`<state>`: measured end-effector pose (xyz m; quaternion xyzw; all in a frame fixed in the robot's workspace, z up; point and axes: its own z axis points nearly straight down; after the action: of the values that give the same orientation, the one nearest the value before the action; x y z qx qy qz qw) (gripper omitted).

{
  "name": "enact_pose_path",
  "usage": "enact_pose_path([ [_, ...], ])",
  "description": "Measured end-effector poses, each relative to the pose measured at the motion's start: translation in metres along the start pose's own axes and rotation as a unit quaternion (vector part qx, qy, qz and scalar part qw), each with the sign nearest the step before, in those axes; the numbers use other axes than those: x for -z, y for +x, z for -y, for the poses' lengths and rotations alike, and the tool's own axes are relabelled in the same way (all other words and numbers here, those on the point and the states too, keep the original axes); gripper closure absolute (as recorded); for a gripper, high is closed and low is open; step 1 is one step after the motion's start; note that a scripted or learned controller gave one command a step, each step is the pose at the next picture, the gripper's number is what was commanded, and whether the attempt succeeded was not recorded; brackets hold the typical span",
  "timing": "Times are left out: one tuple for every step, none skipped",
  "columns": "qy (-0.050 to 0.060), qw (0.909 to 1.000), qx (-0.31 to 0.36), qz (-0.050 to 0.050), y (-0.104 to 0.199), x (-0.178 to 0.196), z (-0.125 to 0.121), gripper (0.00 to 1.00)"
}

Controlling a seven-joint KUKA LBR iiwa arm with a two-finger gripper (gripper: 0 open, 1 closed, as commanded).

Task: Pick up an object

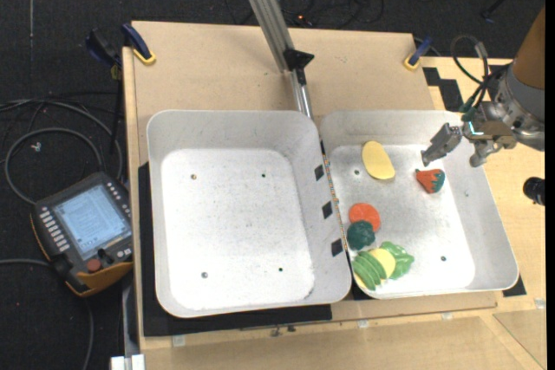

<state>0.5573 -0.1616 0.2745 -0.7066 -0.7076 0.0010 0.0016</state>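
Two fingers of the gripper stand spread, empty, just above the strawberry toy in the right bin. It looks light, probably hard plastic; pinch across its red body.

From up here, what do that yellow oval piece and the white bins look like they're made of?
The yellow oval piece looks like molded plastic or rubber, perhaps toy food: smooth, evenly colored, with a soft matte sheen. It is too small to be sure. The right bin and the left bin look like thin formed plastic or painted sheet, matte white with dark speckles, rounded corners and a shallow raised rim.
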Motion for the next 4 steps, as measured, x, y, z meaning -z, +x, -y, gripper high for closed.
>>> enact_pose_path([
  [-0.002, 1.0000, 0.000, 0.000, 0.000, 0.002, -0.001, 0.00],
  [0.001, 1.0000, -0.001, 0.000, -0.004, -0.052, -0.009, 0.00],
  [0.001, 1.0000, -0.001, 0.000, -0.004, -0.117, -0.010, 0.00],
  [0.001, 1.0000, -0.001, 0.000, -0.009, -0.169, -0.018, 0.00],
])
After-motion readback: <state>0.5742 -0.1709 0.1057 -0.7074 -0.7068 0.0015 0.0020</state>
